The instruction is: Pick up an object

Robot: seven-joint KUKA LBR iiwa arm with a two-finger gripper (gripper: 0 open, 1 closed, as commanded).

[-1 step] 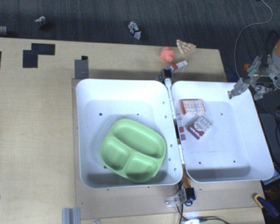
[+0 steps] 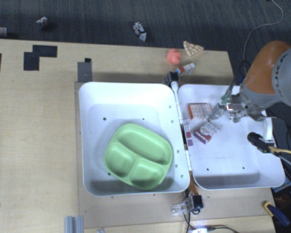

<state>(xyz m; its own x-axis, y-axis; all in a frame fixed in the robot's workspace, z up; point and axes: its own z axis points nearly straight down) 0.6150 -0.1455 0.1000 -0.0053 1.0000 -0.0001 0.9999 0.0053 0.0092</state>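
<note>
A small packet (image 2: 207, 130) with a purple edge lies in the right bin (image 2: 233, 176), just beside a red-and-white printed card (image 2: 199, 111) near the bin's left wall. The gripper (image 2: 222, 109) hangs low over them, close above the packet; whether its fingers are parted or closed cannot be told, and nothing visibly sits between them. The approach step seems in hand; next, a descent centred on 1 item.

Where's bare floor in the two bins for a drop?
Right bin: near half is free, below the packets and left of the claw; its far left corner is crowded. Left bin: only the far strip above the green tray is open.
</note>
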